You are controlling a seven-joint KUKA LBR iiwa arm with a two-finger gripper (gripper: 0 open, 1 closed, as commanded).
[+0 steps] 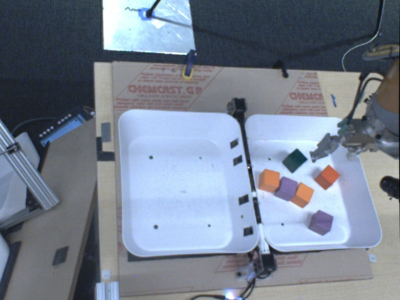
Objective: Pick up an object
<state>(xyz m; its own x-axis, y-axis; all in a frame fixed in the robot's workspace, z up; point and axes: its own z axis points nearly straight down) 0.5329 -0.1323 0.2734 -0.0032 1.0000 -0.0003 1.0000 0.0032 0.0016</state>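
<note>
stage: nothing picked yet | my gripper (325,147) over right bin (365,195), fingers apart, bare | left: descend onto green block (294,160)

Two white bins, left (181,186) and right (350,230): smooth moulded plastic, slight sheen. Blocks matt, painted-wood or foam look: green block (294,161), orange blocks (269,180) (327,177) (302,194), purple blocks (287,189) (321,222). Printed brown sheet (165,87) under bins, cardboard-like, dull. Tabletop (69,186) pale wood-grain, matt. Shiny foil-like metallic sheet (147,16) at top. Dark floor (44,42), rough carpet texture. Pincer (326,147) grey metal, dull finish. Ribbed aluminium rail (25,174) at left.
</note>
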